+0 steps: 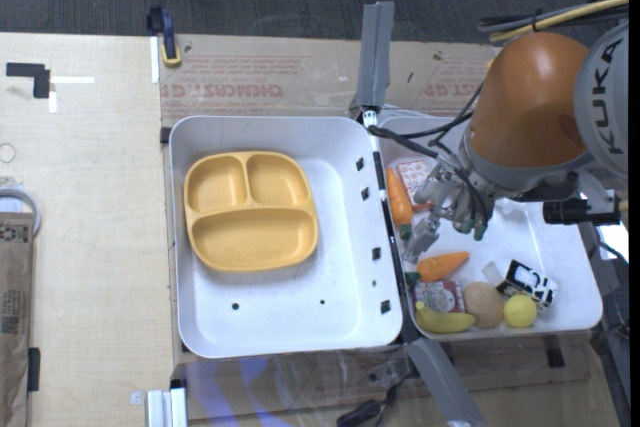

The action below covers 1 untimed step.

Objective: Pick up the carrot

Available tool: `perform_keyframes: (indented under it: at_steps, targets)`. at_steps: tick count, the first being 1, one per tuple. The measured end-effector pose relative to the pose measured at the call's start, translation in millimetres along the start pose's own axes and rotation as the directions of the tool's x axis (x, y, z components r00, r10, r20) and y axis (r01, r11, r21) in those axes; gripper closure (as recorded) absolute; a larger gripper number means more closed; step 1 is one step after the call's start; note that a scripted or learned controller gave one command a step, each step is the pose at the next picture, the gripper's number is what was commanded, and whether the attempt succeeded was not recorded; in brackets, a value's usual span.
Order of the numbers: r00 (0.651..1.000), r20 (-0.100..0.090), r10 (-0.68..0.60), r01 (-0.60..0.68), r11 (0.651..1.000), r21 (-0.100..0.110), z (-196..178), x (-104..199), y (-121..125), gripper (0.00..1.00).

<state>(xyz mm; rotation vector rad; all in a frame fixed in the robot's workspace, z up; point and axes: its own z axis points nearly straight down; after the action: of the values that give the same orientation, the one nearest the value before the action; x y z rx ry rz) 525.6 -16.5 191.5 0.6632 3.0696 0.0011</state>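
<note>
Along the near wall of the right bin (575, 320), a banana (445, 321), a brown rounded piece (483, 304) and a lemon (520, 312) were lined up, the three touching in a row, with a small printed packet (435, 295) tucked just behind the banana and a black-and-white object (531, 281) set just behind the lemon. A short carrot (443, 265) was seen lying nearly level just beyond the packet, its thin end turned to the right. The gripper (432, 227) was positioned just above and left of this carrot, and nothing could be seen held in it; whether it was spread or closed could not be told. A longer carrot (399, 196) was laid along the bin's left wall, just beside the gripper, with a red-and-white wrapper (411, 172) beyond it. In the left bin (290, 315), a yellow divided plate (251, 210) was placed towards the far left corner. A strip of printed cardboard (265, 75) was laid past both bins.
</note>
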Motion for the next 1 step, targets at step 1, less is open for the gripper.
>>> perform_keyframes:
  at_steps: [1]
  targets:
    - [0.992, -0.002, -0.126, 0.126, 0.992, 0.000, 0.0, 26.9, -55.5, 0.00]
